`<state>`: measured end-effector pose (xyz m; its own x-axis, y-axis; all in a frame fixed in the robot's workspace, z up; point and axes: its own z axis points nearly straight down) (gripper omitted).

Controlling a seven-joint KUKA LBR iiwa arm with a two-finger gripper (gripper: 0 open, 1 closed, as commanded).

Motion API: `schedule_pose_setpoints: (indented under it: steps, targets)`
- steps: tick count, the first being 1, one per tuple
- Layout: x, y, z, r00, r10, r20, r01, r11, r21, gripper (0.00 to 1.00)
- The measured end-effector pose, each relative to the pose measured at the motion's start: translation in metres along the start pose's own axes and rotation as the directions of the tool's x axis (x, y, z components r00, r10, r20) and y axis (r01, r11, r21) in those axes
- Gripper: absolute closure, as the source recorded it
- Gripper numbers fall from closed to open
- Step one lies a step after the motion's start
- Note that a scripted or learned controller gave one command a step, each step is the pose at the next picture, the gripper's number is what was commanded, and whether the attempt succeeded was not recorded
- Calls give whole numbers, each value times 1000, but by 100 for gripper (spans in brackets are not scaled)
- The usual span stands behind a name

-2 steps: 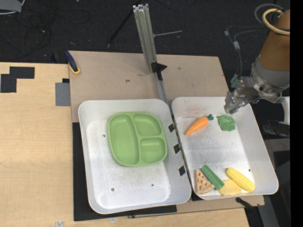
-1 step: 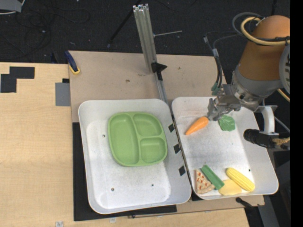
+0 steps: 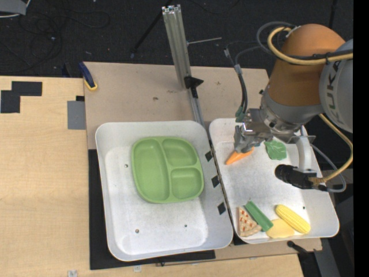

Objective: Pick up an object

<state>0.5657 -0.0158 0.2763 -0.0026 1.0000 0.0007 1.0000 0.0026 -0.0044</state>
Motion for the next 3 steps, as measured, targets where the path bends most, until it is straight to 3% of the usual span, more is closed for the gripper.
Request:
schedule_pose_setpoints:
  steps: [1, 2, 3]
  targets:
    - [39, -26, 13, 1000, 0, 0, 0, 1000, 2, 100]
    - [86, -37, 34, 1000, -1, 0, 1, 1000, 2, 100]
    - [85, -37, 33, 1000, 1, 1, -1, 1000, 0, 0]
